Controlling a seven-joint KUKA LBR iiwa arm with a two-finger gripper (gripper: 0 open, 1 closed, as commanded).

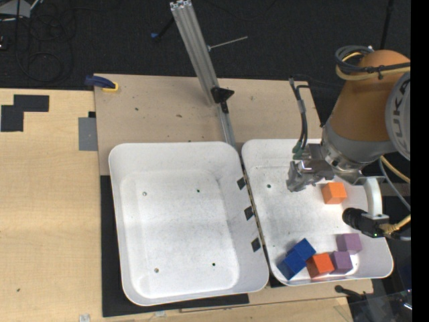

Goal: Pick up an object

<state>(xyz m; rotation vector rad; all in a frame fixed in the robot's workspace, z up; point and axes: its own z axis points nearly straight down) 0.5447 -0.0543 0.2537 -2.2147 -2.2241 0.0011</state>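
The metal gripper hangs over the right bin, a smooth white tray with rounded corners; whether it is released or clenched I cannot tell. An orange cube lies just beside it. Near the front rim (all matte, foam-like) crowd a blue block, an orange block and two purple cubes.

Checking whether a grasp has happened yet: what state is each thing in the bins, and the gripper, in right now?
gripper: low over the right bin, nothing seen between its fingers
orange block: lying alone, beside the gripper
blue block: lying at the front wall
second orange block: lying between blue and purple
purple blocks: lying together
left bin: level
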